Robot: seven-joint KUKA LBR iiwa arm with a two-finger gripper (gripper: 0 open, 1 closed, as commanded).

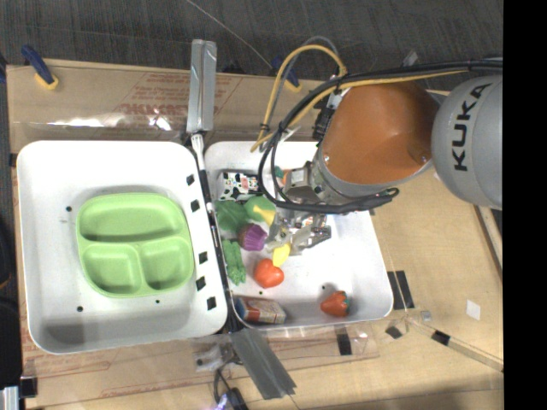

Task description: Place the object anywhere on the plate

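Toy food heaped in right bin (pixel 376 272), green plate (pixel 134 243) in left bin (pixel 34 229).
Claw (pixel 295 233) low over purple toy (pixel 253 237); grip state undeterminable.

Place: a robot lab or test bench
Arm: grey KUKA arm (pixel 466 139) with loose cables (pixel 295 71)
Bench: board (pixel 427 254) bearing two white bins (pixel 43 229), clamps (pixel 40 67) at its far edge
Contents: toy food (pixel 267 273), green plate (pixel 132 243)

The plate (pixel 132 244) is light green with three compartments, lying flat in the middle of the left bin (pixel 43 314). The toys, among them a purple piece (pixel 254 237), a red tomato (pixel 268 273) and a red pepper (pixel 335 302), lie along the right bin's (pixel 376 272) left and near edges.
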